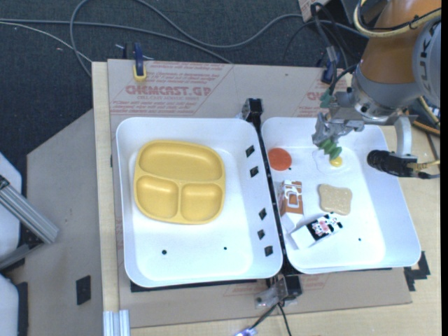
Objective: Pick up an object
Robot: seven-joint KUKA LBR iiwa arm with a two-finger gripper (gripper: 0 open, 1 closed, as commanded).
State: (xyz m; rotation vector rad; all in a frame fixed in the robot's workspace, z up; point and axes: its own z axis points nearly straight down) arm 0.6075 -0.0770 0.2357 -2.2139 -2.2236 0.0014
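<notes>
Camera view: our gripper point(329, 145) hangs low in the right bin point(402, 215), over a green-and-yellow object point(334, 157) at its twelve o'clock. Nothing looks lifted; the pick remains. Whether the fingers are apart or clamped, we cannot tell, since the wrist hides them.

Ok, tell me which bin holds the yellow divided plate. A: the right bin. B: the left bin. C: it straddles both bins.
B: the yellow divided plate lies wholly inside the left bin, while the right bin holds the small items such as the orange disc and the toast slice.
</notes>
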